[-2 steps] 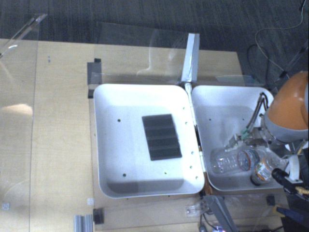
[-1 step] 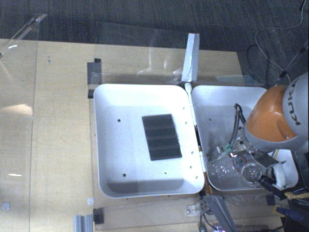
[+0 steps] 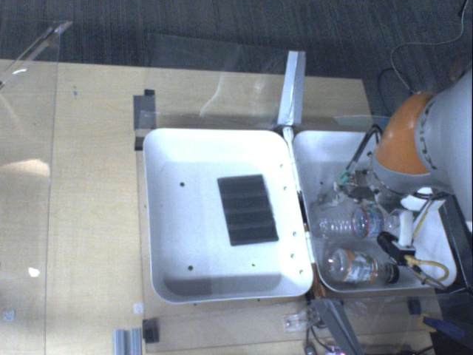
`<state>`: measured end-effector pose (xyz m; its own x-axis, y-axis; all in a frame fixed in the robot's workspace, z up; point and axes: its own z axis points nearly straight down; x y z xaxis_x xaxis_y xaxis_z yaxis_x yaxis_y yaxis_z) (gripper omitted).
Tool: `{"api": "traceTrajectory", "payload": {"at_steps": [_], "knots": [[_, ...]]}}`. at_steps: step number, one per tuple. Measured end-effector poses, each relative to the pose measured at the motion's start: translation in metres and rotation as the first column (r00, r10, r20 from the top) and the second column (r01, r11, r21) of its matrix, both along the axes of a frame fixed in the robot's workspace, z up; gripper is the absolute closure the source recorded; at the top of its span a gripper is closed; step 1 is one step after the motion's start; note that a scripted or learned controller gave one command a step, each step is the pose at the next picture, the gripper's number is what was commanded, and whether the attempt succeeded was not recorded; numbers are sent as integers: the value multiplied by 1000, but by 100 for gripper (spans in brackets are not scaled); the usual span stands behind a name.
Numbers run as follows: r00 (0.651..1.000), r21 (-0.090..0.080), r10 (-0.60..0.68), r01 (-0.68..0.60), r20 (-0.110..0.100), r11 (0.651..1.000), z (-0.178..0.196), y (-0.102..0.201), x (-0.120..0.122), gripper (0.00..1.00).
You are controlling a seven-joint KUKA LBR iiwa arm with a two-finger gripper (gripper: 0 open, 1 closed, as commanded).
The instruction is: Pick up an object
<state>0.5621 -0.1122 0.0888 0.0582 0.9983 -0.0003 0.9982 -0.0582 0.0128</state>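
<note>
Lying beside pincer (image 3: pixel 347 187): clear bottle (image 3: pixel 346 222)

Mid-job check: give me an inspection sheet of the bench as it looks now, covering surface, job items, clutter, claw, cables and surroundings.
Surface: wooden bench bearing two white bins side by side.
Job's things: left bin holds a flat dark ribbed block; right bin holds two clear plastic bottles lying down, upper bottle, lower bottle, plus small items near the arm too jumbled to name.
Clutter: nothing seen on the bench outside the bins.
Claw: claw low in the right bin, above the upper bottle; finger state cannot be told.
Cables: thin wire at upper right.
Surroundings: dark carpet beyond the bench.
</note>
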Motion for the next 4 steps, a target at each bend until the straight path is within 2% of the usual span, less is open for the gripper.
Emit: {"api": "traceTrajectory", "payload": {"at_steps": [1, 2, 3, 4], "knots": [[969, 0, 247, -247, -8, 969, 58, 31, -37, 0], [840, -5, 543, -543, -3, 840, 1, 14, -20, 0], [928, -4, 372, -372, -6, 928, 36, -74, 19, 0], [884, -5, 468, -468, -6, 884, 40, -85, 27, 0]]}}
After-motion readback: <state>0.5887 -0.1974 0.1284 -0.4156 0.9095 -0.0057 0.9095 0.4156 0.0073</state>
